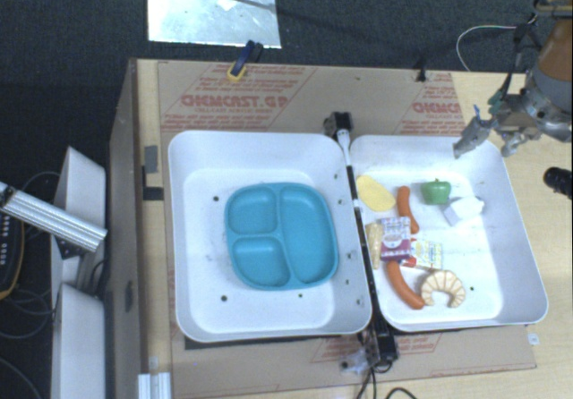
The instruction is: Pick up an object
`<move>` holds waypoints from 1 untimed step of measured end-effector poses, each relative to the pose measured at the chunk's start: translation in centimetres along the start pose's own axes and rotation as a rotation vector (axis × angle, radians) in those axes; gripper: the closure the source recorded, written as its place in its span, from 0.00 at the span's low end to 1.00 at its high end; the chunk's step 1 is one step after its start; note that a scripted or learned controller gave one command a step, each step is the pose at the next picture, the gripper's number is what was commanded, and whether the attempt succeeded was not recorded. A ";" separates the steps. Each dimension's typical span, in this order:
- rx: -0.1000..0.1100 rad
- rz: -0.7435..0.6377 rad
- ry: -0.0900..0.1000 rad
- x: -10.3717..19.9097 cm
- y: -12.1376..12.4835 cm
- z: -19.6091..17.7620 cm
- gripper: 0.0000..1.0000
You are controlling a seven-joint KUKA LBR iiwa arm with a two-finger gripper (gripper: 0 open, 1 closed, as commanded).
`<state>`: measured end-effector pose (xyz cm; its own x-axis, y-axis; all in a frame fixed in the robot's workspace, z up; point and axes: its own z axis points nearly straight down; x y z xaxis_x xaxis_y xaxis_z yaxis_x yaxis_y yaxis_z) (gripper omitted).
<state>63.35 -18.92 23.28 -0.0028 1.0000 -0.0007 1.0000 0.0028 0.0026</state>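
Note:
The right bin holds several toy foods: a yellow piece, an orange sausage, a green pepper, a white block, a snack packet, a second sausage and a croissant. My gripper hangs open above the bin's far right corner, its fingers spread, nothing between them. It is up and to the right of the green pepper, apart from every object.
The left bin holds a blue three-compartment tray. A metal divider runs between the bins. Cardboard lies under both bins. A metal rail sticks in at the left.

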 end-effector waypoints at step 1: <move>0.003 -0.002 0.002 6.5 -0.1 8.9 0.00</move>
<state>63.21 -12.43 14.37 -0.0047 1.0000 0.0013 1.0000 0.0048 -0.0007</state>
